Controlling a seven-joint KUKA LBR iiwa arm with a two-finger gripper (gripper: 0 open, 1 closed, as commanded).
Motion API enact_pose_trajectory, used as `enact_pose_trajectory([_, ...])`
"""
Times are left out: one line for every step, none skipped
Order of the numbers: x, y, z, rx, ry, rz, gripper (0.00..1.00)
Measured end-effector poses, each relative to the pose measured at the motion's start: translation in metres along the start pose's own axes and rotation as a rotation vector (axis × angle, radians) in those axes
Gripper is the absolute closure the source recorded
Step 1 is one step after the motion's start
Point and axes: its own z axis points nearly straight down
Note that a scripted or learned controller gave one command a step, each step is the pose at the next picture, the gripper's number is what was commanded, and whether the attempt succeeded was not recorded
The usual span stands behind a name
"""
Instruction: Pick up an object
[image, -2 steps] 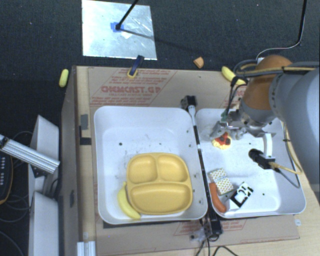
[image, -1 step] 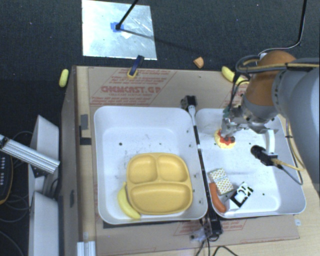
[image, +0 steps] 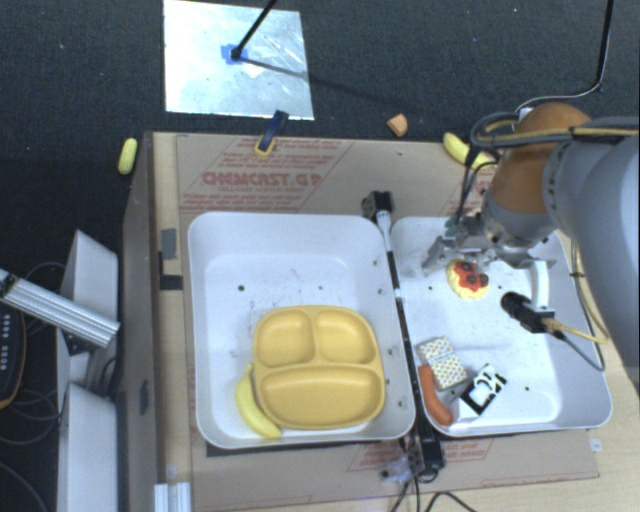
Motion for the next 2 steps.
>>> enact_pose_trajectory([-0.015, -0.018, 0.007, -0.01, -0.001, -0.001, 0.0])
enact_pose_trajectory([-0.034, -0.025, 0.0, 0.002, 0.0, 0.001, 0.0])
